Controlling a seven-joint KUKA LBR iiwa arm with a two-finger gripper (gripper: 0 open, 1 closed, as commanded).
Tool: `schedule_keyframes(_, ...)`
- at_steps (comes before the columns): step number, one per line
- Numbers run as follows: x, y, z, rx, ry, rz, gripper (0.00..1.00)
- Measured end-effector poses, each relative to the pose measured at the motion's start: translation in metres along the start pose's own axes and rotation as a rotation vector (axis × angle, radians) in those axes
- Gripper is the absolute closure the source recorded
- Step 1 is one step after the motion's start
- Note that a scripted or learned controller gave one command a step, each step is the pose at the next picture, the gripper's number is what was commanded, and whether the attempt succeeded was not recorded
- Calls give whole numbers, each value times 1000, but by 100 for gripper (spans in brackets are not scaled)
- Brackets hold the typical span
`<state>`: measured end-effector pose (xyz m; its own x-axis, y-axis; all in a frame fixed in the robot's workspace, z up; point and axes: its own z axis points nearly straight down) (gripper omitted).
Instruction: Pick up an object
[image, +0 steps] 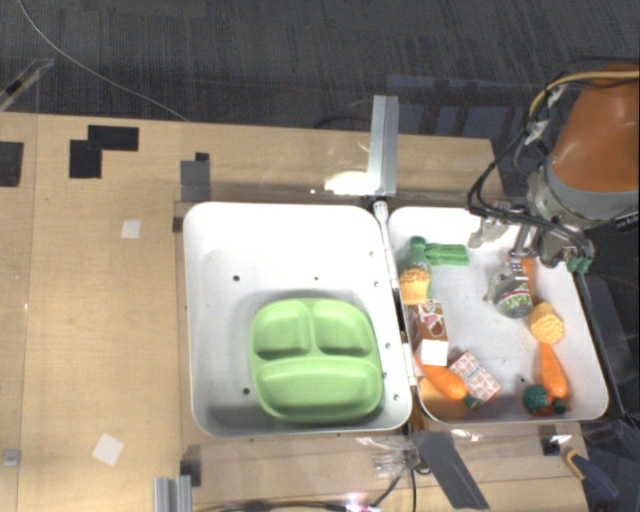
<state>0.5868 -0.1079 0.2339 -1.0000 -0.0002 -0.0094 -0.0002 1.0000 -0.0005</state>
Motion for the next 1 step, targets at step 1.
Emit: schedule_keyframes(1, -4, -56, 84, 0, 8, 47, 0)
